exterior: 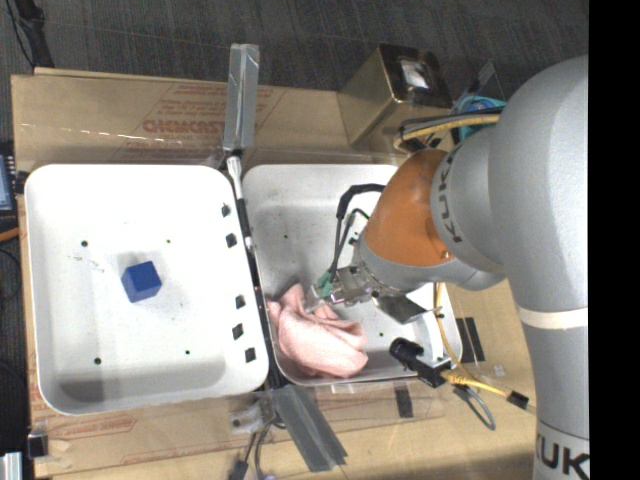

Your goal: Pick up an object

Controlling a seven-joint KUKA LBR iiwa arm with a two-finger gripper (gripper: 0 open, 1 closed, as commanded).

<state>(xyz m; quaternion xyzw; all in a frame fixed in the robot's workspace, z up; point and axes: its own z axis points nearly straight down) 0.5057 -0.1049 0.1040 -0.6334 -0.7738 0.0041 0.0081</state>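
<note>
A crumpled pink cloth (316, 337) lies in the near left corner of the right bin (300, 203). My gripper (326, 295) is low over the cloth's upper edge, reaching in from the right, and looks to be touching the fabric. Its tips are small and partly buried in the folds. A blue cube (142, 280) sits alone in the left bin (60, 208), far from the gripper.
The arm's grey body and orange band (405, 218) cover much of the right bin's right half. Cables run along the wrist. A metal divider (241, 98) stands between the bins. A brown box (390, 93) sits behind the right bin.
</note>
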